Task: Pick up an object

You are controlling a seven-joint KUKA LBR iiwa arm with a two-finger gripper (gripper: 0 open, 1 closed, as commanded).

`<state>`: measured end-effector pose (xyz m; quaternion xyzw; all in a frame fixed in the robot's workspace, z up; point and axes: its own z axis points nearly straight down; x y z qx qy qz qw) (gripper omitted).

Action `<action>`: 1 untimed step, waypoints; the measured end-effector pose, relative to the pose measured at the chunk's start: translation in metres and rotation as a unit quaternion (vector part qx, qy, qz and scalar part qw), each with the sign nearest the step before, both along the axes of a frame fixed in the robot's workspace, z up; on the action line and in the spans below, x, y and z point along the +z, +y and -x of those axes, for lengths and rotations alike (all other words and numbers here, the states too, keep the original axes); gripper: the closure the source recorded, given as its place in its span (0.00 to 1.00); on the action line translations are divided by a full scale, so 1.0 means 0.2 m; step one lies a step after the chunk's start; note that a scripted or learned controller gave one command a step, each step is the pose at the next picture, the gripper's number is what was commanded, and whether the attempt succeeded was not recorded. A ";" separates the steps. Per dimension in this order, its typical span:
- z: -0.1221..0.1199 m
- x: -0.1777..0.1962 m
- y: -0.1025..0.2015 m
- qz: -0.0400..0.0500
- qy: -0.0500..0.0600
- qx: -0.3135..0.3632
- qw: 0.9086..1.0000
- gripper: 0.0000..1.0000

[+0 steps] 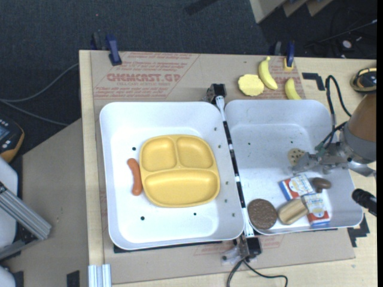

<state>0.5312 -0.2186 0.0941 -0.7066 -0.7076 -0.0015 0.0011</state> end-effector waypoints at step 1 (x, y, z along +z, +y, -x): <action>-0.16 -0.04 0.30 0.004 -0.003 0.002 1.000 0.00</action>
